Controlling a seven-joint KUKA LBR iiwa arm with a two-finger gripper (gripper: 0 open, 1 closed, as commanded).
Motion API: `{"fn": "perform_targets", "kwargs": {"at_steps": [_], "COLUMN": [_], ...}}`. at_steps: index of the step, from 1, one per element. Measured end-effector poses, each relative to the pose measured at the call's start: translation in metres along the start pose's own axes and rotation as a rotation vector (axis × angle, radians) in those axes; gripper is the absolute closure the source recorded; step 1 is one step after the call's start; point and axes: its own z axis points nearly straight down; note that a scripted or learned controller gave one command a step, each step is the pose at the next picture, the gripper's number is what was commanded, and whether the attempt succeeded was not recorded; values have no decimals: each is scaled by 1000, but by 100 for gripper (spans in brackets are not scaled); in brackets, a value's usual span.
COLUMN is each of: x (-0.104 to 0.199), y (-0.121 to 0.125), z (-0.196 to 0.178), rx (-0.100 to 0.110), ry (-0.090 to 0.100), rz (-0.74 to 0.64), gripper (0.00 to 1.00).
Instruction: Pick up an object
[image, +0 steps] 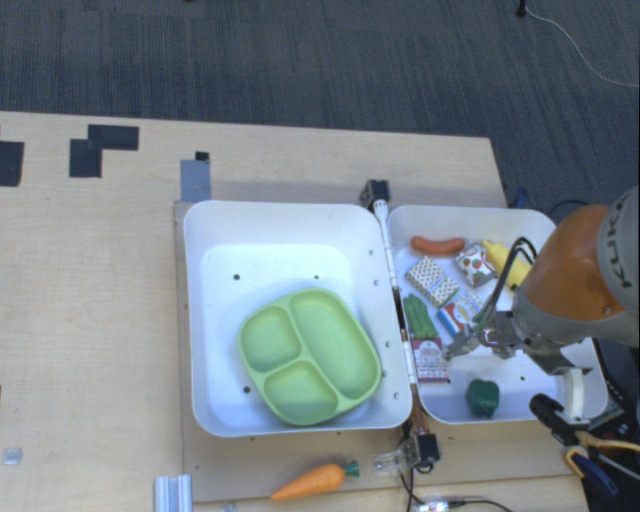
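The right bin (520, 385) holds several small items: an orange sausage (438, 244), a checkered box (432, 280), a red-and-white packet (473, 264), a yellow piece (497, 258), a long green vegetable (420, 318), a flat red-and-white carton (430, 362) and a dark green pepper (482, 397). My gripper (462, 343) hangs low over the middle of this bin, just right of the carton and above the pepper. The orange band of the arm (560, 275) covers the bin's right side. I see nothing clearly held.
The left bin (215, 300) carries a light green divided plate (308, 355). A toy carrot (313, 482) lies on the bench in front of the bins. Cables and clips (410, 458) sit by the front edge between the bins.
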Motion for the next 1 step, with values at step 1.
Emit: {"fn": "perform_targets", "kwargs": {"at_steps": [1], "x": [34], "y": [30], "z": [2], "rx": [-6], "ry": [-3], "rz": [0], "gripper": [0]}}
